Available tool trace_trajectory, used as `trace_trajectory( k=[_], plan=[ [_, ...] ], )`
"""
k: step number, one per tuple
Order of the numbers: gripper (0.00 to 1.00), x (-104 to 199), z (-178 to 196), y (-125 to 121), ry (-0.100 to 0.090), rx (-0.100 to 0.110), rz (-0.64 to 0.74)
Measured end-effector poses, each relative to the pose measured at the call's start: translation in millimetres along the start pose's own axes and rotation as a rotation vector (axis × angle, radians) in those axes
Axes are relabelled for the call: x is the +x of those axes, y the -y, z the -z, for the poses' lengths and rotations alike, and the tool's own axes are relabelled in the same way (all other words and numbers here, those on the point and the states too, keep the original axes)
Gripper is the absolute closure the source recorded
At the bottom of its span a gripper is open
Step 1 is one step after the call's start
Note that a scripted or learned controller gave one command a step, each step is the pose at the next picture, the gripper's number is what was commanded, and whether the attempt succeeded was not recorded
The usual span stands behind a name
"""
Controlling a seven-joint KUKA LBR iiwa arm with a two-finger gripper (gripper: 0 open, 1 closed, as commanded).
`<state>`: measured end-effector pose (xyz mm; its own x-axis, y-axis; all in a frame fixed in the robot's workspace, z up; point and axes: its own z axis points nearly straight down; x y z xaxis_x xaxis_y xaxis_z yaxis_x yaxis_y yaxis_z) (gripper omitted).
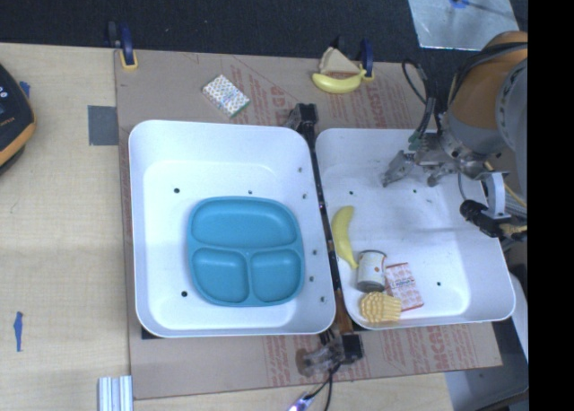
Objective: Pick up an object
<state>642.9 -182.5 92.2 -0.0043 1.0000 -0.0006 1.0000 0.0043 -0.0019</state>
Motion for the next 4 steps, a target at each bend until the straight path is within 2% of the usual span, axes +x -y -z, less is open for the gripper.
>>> trace_trajectory(
  k=[1, 2, 3, 4],
  plan=[
    [0.00, 47, -1, 116, -0.001, 0.002, 0.000],
    [0.00, 7, 27, 25, 0.000, -0.001, 0.000],
    [0.00, -5, 0, 122, 0.000, 0.002, 0.000],
    [0.00, 45, 0, 53, -0.001, 0.000, 0.002]
  ],
)
